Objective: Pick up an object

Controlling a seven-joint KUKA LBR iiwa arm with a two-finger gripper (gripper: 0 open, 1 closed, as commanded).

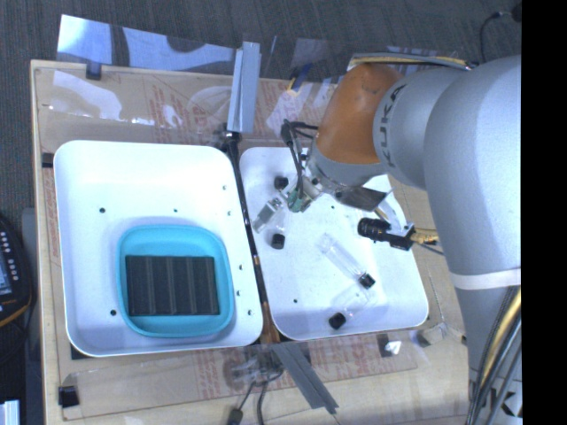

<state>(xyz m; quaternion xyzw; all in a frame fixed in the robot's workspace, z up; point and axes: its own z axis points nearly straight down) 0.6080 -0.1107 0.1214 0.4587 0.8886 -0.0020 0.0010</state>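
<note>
Hand sat low over the upper left part of the right bin, under the grey arm and its orange band. Wrist hid most of it; whether it was wide, narrow or holding anything could not be told.

Loose objects, all in the right bin:
- small greenish piece right at the hand, too small to identify; contact unclear.
- silvery piece just left of the hand, near the bin's left wall.
- small black piece near the hand, on the upper side.
- second black piece below the silvery one, apart from it.
- clear tube lying at a slant in mid-bin, black cap at its lower right end.
- another clear capped piece near the bin's front wall, well apart from the hand.

Left bin carried a blue tray with a dark ribbed insert, in its lower half. Both bins lay side by side on the desk, nearly touching.
</note>
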